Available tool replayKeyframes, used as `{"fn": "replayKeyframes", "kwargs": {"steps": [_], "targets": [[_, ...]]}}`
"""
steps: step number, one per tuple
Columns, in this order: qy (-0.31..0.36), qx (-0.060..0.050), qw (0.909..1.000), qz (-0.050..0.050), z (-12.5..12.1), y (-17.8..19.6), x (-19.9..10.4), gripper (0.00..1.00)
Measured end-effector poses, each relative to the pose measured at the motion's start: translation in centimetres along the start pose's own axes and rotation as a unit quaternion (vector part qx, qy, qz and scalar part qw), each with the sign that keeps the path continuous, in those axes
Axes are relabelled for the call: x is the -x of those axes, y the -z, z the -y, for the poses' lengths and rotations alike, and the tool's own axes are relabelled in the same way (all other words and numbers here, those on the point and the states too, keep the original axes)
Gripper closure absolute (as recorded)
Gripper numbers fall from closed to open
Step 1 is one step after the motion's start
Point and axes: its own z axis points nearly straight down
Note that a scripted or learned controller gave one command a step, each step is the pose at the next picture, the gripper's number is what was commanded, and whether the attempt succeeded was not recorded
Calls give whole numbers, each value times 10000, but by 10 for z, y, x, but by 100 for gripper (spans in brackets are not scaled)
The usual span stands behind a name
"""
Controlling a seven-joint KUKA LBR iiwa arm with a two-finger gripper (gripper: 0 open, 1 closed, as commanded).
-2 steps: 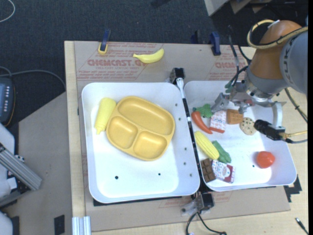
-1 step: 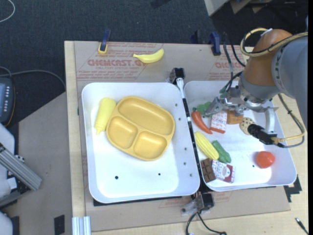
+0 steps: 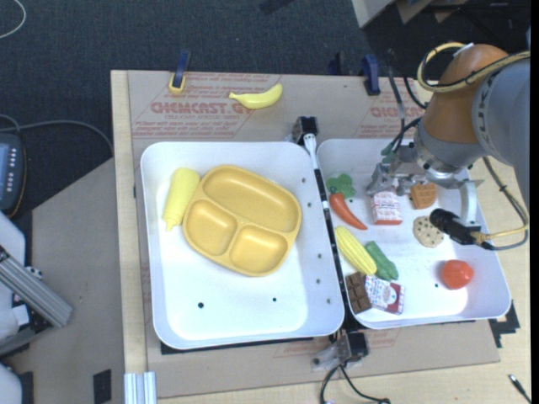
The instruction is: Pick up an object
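The gripper [image 3: 392,178] hangs low over the right bin [image 3: 497,297], directly above a small red-and-white packet [image 3: 386,209]; the packet lies just toward the near side of the jaws, its long axis running near to far; whether the jaws are open I cannot tell.
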Motion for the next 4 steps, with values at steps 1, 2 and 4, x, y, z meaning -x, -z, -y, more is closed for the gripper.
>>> {"fn": "replayKeyframes", "kwargs": {"steps": [1,2,4], "targets": [[4,-48,10000,-13,-7,45,-4,100],[2,-42,10000,-11,-9,89,-5,100],[-14,-101,9999,-25,46,123,-12,100]]}}
